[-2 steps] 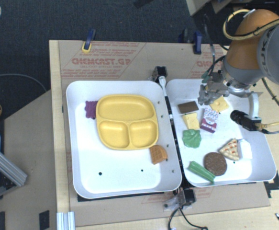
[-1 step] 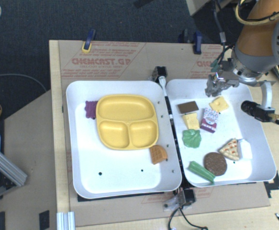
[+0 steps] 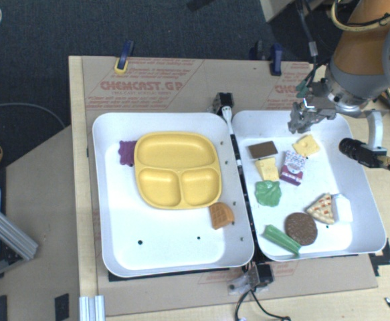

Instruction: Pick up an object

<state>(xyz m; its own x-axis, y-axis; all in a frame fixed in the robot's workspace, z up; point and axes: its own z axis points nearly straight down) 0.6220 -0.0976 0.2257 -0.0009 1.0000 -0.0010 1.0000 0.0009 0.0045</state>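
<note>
Tabletop (image 3: 87,179) carries two white bins. Left bin (image 3: 114,233) holds yellow tray (image 3: 178,168), likely sorting target. Right bin (image 3: 362,206) holds pickable clutter: cookie (image 3: 302,227), pizza slice (image 3: 323,208), cheese (image 3: 307,145). Jaws (image 3: 304,121) hover over right bin's far edge, beside cheese, nothing visibly held; apart or together, cannot tell.

The bench carried two white bins: the left bin (image 3: 108,179) and the right bin (image 3: 362,206). One yellow divided plate (image 3: 178,168), one purple piece (image 3: 126,152) and one brown waffle piece (image 3: 221,215) were in the left one. The right one had two yellow cheese pieces (image 3: 307,145) (image 3: 267,169), one brown square (image 3: 263,150), one purple-and-white packet (image 3: 293,166), one green lump (image 3: 268,193), one pizza slice (image 3: 323,208), one round brown cookie (image 3: 301,227) and one green stick (image 3: 279,239). One gripper (image 3: 304,120) showed.
</note>
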